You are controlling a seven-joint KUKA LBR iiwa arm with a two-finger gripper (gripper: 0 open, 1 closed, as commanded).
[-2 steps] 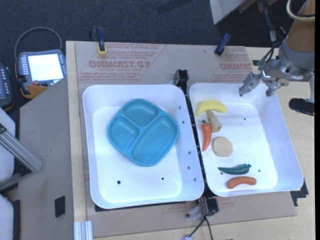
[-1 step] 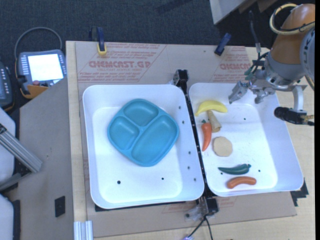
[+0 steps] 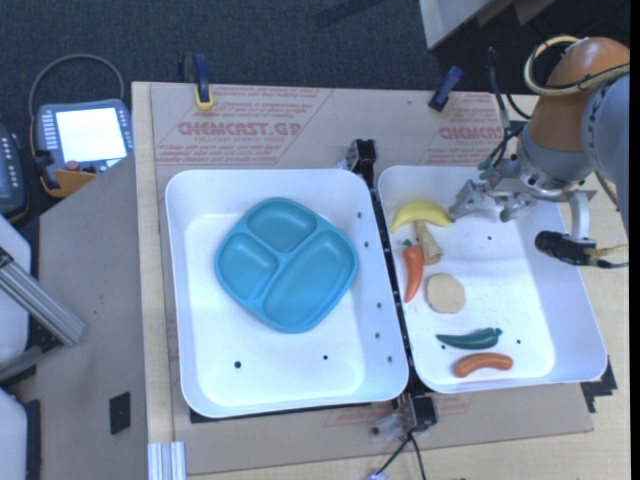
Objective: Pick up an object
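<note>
Just left of end effector: banana

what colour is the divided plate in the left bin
Light blue. The divided plate shows best in the camera view, lying flat in the left white bin.

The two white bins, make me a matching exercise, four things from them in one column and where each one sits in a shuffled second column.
Things:
1. banana
2. blue divided plate
3. green pepper
4. carrot

Places:
A. left bin, near its middle
B. right bin, along its left wall
C. right bin, far left corner, nearest the end effector
D. right bin, near edge, just above the orange sausage

Pairs: 1-C, 2-A, 3-D, 4-B
</note>
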